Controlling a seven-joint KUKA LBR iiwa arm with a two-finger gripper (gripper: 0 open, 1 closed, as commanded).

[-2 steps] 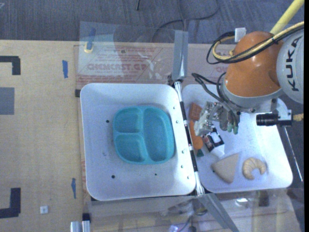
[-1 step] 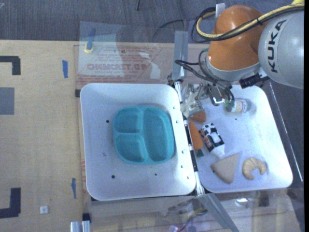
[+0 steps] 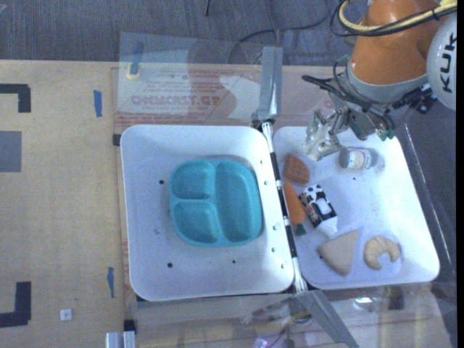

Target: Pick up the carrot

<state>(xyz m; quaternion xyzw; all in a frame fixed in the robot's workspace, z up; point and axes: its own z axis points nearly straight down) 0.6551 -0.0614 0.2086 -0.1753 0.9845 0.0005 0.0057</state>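
Carrot (image 3: 293, 204): lies in the right bin (image 3: 417, 194), close against its left wall, long axis running up and down the view, with a dark green end at the bottom.
Jaws (image 3: 319, 138): hang over the upper left part of the right bin, above and to the right of the carrot and apart from it; whether they are open or closed, I cannot tell.
Arm (image 3: 391, 38): comes in from the upper right, its orange band over the bin's far edge.
Right bin, other things: a brown piece (image 3: 296, 170) just above the carrot, a black-and-white item (image 3: 318, 204) just beside the carrot's right, a small bottle (image 3: 357, 158), a tan wedge (image 3: 342, 252), a croissant (image 3: 382, 251).
Left bin (image 3: 145, 194): holds a blue divided plate (image 3: 215, 202) near its middle.
Surface (image 3: 58, 194): light wood with black and blue tape marks.
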